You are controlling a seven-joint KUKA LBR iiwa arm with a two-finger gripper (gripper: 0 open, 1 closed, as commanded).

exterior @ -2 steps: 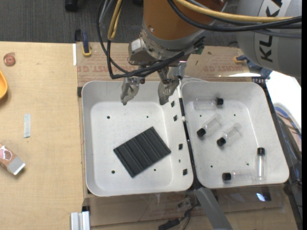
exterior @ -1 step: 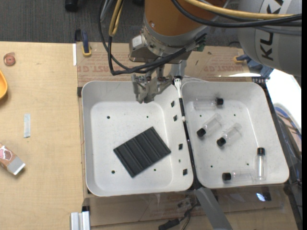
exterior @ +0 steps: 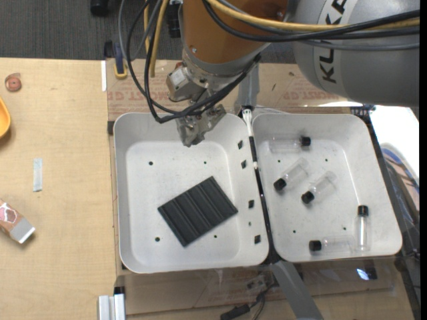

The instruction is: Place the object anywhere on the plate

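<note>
A dark ribbed rectangular plate [exterior: 198,211] lies turned at an angle on the floor of the left bin [exterior: 121,199]. Several clear vials with black caps lie scattered in the right bin [exterior: 389,205], among them one [exterior: 291,142] near the far wall, one [exterior: 291,176] in the middle and one [exterior: 361,227] by the right wall. My gripper [exterior: 193,133] hangs over the far part of the left bin, above and beyond the plate. Nothing can be made out at its tip from this angle.
The bins share a central rim [exterior: 257,179] with black clips. Cables [exterior: 143,59] loop down from the arm's orange band. On the wooden bench to the left lie an orange object [exterior: 3,120], a small grey strip [exterior: 37,175] and a wrapped item [exterior: 15,223].
</note>
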